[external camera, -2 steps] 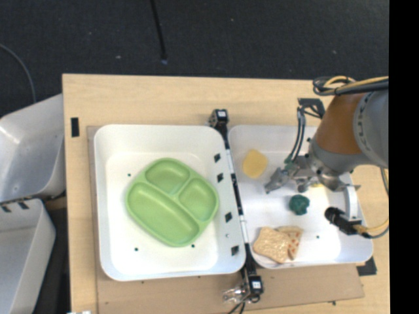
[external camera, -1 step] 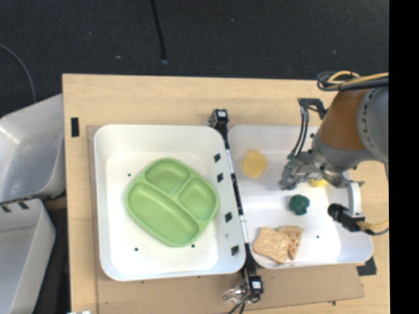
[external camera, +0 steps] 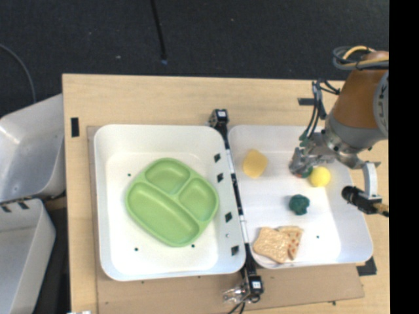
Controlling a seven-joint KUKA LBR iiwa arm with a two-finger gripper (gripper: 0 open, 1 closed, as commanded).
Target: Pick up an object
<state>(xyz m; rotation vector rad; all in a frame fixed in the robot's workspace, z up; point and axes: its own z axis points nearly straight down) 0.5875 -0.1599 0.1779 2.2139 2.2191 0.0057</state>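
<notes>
The hand (external camera: pixel 302 164) hangs low in the right bin (external camera: pixel 347 241) — grip state unreadable — just beside a yellow ball (external camera: pixel 320 176).

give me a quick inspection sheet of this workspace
surface: wooden bench bearing a left bin and a right bin, side by side
job's things: in the right bin, yellow block, yellow ball, green lump, cracker-like pieces
clutter: green divided plate in the left bin
grippers: gripper low in the right bin, just left of the ball; holding nothing that I can see
cables: black cable on the dark floor beyond the bench; cables along the arm
surroundings: white containers left of the bench
</notes>
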